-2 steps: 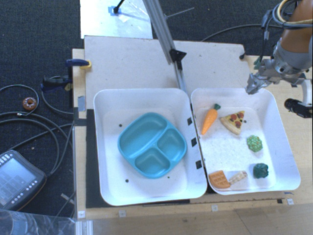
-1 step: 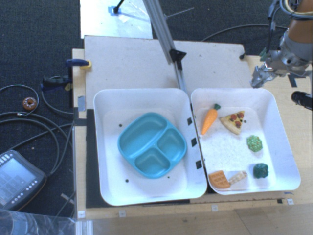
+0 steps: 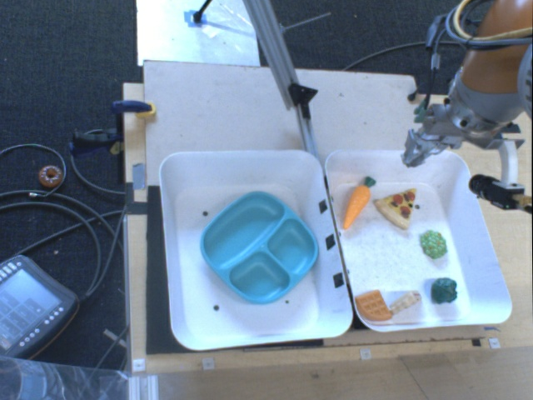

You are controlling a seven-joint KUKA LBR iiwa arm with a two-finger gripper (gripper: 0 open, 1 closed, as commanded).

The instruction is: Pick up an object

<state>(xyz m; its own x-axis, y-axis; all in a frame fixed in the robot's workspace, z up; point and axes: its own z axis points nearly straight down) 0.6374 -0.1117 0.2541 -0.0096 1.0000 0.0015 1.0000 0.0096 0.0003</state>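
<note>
In the right bin (image 3: 487, 261) lie several toy foods: an orange carrot (image 3: 356, 203), a pizza slice (image 3: 398, 207), a light green round piece (image 3: 432, 244), a dark green broccoli (image 3: 444, 290) and an orange waffle-like piece (image 3: 374, 306) with a tan stick beside it. My gripper (image 3: 415, 155) hangs over the far edge of the right bin, above and to the right of the pizza slice. Nothing shows between its fingertips, which sit close together.
The left bin (image 3: 179, 307) holds a blue divided plate (image 3: 259, 247). A metal pole (image 3: 279, 52) slants across the board behind the bins. Cables, a small donut (image 3: 50, 176) and a teach pendant (image 3: 29, 305) lie on the floor at left.
</note>
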